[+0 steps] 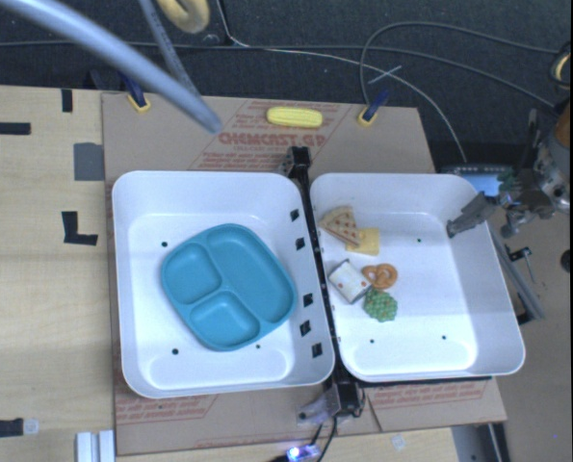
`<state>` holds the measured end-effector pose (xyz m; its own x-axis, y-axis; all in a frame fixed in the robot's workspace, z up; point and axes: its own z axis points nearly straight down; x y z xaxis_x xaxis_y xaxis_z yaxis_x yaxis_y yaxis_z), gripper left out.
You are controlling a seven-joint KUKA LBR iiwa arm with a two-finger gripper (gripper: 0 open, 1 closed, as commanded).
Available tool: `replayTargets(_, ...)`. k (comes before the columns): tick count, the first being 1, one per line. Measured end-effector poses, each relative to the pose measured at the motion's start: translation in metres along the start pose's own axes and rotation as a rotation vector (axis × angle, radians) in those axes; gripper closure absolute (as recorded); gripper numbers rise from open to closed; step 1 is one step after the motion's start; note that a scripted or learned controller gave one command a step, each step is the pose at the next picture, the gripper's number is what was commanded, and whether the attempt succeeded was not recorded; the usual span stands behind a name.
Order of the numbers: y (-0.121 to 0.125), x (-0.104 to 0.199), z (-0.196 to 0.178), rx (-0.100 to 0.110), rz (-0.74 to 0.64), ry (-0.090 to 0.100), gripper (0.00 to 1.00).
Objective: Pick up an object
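The right bin holds several small toy foods near its left side: a pizza slice, a yellow cheese wedge, a white block, a brown pretzel and a green broccoli. My gripper hovers over the bin's right rim, well to the right of the foods. It is open, with nothing between its fingers. The left bin holds a blue divided plate.
A yellow toy lies on the cardboard behind the bins. A grey pole crosses the upper left. Cables run along the dark back area. Black clips sit on the ridge between the bins.
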<state>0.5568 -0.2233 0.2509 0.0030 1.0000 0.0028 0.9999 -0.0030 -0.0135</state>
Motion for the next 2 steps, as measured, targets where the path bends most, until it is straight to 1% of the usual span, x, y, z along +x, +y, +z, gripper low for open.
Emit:
replayTargets(1,0.002,0.001,-0.007,-0.013,-0.004,-0.003,0.00)
replayTargets(2,0.001,0.006,0.056,-0.007,-0.004,-0.002,0.00)
